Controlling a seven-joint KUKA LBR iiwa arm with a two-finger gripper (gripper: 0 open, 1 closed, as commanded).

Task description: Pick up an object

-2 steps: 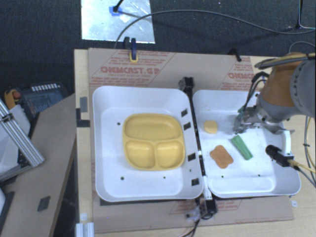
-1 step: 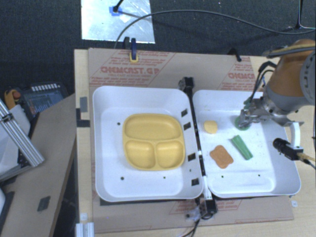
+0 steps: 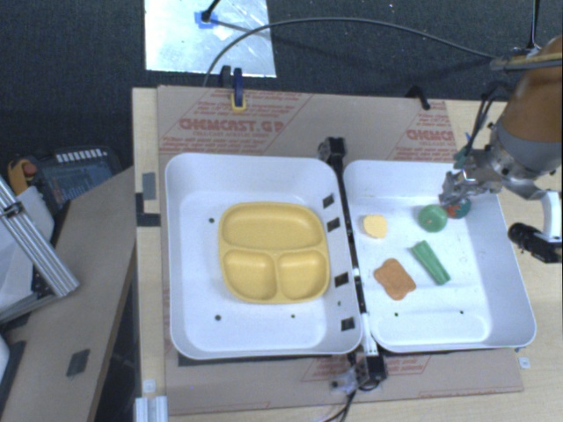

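My gripper [image 3: 456,197] hangs over the far right part of the right bin [image 3: 493,323], just above and right of a round green ball [image 3: 432,218]. A small reddish bit shows at its tip, and what that is I cannot make out. A green oblong block [image 3: 431,262] lies below the ball. An orange flat piece [image 3: 394,279] lies to its left, and a small yellow round piece [image 3: 376,227] sits near the bin's left wall.
The left bin [image 3: 189,236] holds a yellow three-compartment tray [image 3: 271,251]. A black divider strip [image 3: 345,236] runs between the two bins. A foil sheet [image 3: 211,23] lies beyond the bench at the back.
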